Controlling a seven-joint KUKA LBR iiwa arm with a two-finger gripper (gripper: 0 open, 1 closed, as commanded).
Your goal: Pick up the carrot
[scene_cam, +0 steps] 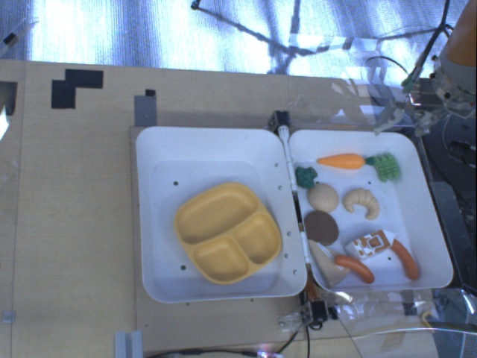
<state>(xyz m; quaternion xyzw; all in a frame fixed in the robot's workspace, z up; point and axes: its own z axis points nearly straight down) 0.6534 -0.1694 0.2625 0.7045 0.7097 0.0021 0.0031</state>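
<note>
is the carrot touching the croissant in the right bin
Apart. The camera view shows bare white bin floor between the carrot, lying near the bin's far wall, and the croissant nearer the camera.

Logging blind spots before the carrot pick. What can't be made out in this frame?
- Pincer: the arm is cut off by the camera view's upper right edge, so its state and its height above the carrot can't be read.
- Wedge-shaped toy in the right bin: partly under a sausage; identity unclear.
- Small printed box: label too small to read.
</note>
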